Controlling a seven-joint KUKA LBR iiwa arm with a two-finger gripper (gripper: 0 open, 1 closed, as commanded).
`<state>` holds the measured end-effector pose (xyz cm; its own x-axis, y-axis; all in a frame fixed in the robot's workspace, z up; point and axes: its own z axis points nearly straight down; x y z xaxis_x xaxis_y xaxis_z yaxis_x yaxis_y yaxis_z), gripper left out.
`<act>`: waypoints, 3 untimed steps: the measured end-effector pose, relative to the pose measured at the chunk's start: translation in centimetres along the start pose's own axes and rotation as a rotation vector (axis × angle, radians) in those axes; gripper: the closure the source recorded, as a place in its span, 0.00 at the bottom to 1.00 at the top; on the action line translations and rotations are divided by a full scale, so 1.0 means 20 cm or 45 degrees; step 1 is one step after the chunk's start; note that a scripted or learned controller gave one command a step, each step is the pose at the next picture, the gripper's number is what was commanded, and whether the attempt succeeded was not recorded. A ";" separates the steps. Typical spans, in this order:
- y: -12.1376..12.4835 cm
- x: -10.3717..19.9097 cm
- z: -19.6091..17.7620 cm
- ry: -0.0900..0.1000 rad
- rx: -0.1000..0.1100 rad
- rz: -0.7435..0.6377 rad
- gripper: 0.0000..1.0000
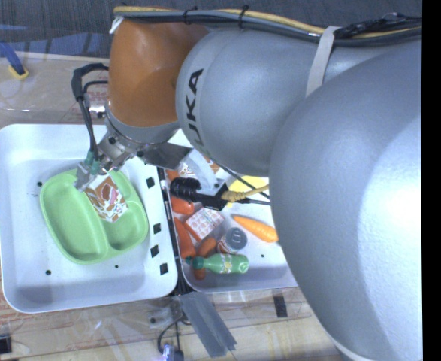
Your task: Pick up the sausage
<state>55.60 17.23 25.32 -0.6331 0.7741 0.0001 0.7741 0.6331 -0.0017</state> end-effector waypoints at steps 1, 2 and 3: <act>0.21 -0.28 0.41 0.000 0.000 -0.131 1.00; 0.20 -0.05 0.06 -0.001 -0.001 -0.037 1.00; 0.05 0.19 0.22 0.002 0.005 0.190 1.00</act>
